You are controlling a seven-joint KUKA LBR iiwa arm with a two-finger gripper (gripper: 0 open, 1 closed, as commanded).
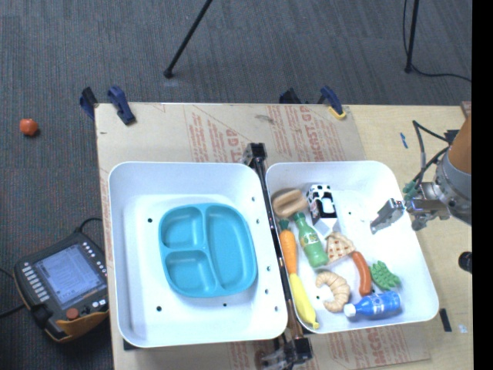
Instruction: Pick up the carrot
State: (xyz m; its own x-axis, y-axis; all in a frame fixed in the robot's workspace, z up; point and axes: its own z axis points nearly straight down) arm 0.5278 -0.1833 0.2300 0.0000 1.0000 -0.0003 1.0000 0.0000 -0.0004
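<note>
My gripper (387, 216), jaws apart, hangs right of the carrot (289, 253): light, stiff, slick, best pinched mid-length.

We see the arm (462, 177) cut off at the right edge, so most of it is lost to us. The gripper (394, 214) is too small for us to judge its fingers. We cannot read the screen of the pendant (62, 284) on the floor.

Robotics lab: teach pendant (63, 284), tripods (192, 29)
</note>
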